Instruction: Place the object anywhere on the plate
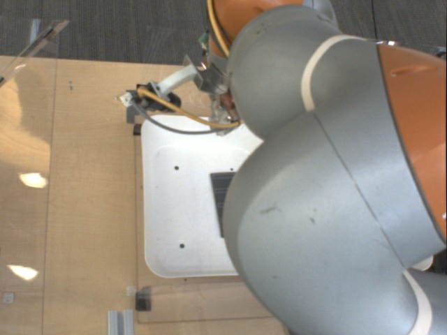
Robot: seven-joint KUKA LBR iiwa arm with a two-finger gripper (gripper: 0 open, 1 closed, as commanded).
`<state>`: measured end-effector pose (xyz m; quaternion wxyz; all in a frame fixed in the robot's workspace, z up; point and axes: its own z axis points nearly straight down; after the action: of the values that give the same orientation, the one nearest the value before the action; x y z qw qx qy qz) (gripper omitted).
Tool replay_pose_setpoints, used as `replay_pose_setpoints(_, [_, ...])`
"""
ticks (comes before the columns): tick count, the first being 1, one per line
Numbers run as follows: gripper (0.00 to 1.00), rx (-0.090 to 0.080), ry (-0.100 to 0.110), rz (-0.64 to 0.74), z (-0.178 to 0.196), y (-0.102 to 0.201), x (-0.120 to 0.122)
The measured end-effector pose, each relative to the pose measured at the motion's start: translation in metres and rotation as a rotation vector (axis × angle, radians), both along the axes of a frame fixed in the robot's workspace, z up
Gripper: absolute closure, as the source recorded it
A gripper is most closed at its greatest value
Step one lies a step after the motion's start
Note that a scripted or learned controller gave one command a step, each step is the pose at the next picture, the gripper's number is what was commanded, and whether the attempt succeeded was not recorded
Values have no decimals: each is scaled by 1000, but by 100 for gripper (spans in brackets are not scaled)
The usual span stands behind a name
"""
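1 arm: big and grey (328, 208), with orange on it, coming in from the right and covering most of the view.
Orange band: it curves down the far right of the arm (412, 131).
Orange top: a round orange part (255, 2) sits at the top, past the grey body.
Bin: 1 shallow white bin (178, 208) lies on the wood surface (70, 187). The arm hangs over its right part and hides it.
Dots in bin: 2 small dark dots on the white floor, 1 near the top (177, 167) and 1 near the bottom (182, 245).
Dark patch: a dark grey striped patch (222, 187) shows in the bin, right at the edge of the arm. I cannot tell what it is.
Cables: a yellow cable (183, 112) and a grey cable (178, 128) run from the arm to a small white and black part (136, 102) just past the bin's top left corner.
Jaws: hidden by the arm, so I cannot tell how far open they are or if they hold anything.
Object and plate: I cannot tell where they are, because the arm is in front.
Floor: dark grey carpet (126, 12) lies along the top, past the surface.
Small block: a little dark block (142, 301) sits on the wood just below the bin.
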<state>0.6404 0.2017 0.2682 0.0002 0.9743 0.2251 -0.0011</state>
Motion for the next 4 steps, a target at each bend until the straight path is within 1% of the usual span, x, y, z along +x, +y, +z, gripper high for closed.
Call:
replay_pose_setpoints(1, [100, 0, -2, 407, 23, 34, -3])
replay_pose_setpoints(2, [0, 1, -1, 407, 23, 34, -3])
replay_pose_setpoints(3, [100, 0, -1, 414, 33, 36, -4])
replay_pose_setpoints(4, [0, 1, -1, 413, 33, 35, -3])
